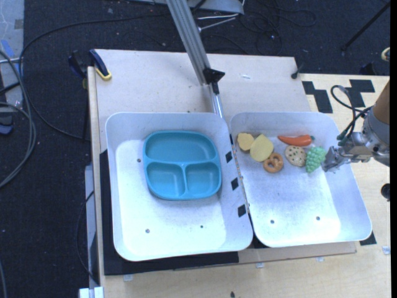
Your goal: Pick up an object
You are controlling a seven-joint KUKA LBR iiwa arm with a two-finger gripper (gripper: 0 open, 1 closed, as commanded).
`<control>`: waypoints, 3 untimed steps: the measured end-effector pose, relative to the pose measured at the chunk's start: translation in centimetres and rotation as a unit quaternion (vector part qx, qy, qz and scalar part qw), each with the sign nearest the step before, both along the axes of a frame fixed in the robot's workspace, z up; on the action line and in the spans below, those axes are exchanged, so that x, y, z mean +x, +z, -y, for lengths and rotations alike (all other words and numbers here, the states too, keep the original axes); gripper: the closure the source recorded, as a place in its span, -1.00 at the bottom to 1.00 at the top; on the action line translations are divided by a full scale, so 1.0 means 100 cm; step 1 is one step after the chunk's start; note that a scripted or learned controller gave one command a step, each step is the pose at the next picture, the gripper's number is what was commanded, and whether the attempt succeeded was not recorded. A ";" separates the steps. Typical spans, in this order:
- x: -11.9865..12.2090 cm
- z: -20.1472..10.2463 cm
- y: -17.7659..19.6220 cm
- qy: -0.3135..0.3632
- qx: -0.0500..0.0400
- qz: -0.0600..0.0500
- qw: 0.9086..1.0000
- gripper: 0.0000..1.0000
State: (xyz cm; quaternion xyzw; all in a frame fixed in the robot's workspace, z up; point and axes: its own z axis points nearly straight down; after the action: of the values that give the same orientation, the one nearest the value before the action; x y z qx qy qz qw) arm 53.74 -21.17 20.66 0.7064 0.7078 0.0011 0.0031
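while the food toys sit bunched at the right bin's (347,191) far edge, the claw (335,158) comes in low beside the green grapes (315,158), clearly lining up that end piece; nothing visibly held.

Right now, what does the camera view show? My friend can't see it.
A gripper reaches in from the right, next to green toy grapes in the right white bin. Nearby lie a pretzel, a cookie, a carrot and two yellow pieces. The left white bin holds a blue divided plate.
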 end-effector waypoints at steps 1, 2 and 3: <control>0.011 0.004 0.051 0.001 0.000 0.001 1.000 1.00; 0.012 0.004 0.063 0.001 0.001 -0.001 1.000 1.00; 0.014 -0.044 0.052 0.002 0.002 -0.004 1.000 1.00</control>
State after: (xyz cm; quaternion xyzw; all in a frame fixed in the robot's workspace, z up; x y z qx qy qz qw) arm 55.09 -16.75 25.86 0.7047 0.7095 0.0001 -0.0010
